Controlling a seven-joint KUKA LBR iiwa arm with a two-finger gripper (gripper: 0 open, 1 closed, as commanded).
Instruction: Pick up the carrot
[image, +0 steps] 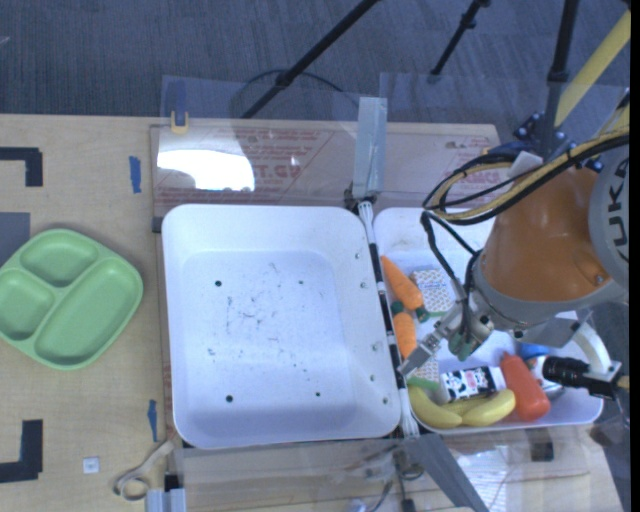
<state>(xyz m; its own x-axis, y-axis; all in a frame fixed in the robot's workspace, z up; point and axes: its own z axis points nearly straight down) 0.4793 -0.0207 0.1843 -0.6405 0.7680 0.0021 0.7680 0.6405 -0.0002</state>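
The carrot (402, 284) is orange and tapered, lying at a slant along the left wall of the right bin (392, 232), with a bit of green at its lower end. A second, shorter orange piece (405, 336) lies just below it. My gripper (443, 348) hangs low over the middle of the right bin, right of and slightly below the carrot. Its fingers (422, 353) stand apart with nothing between them; the left one points toward the short orange piece. The arm's orange band (545, 235) hides the bin's right part.
A yellow banana (462, 410), a black-and-white box (470, 382), a red item (526, 386) and a blue item (533, 351) crowd the right bin's front. A patterned card (433, 285) lies beside the carrot. The left bin (185, 235) adjoins; a green divided plate (66, 297) sits far left.
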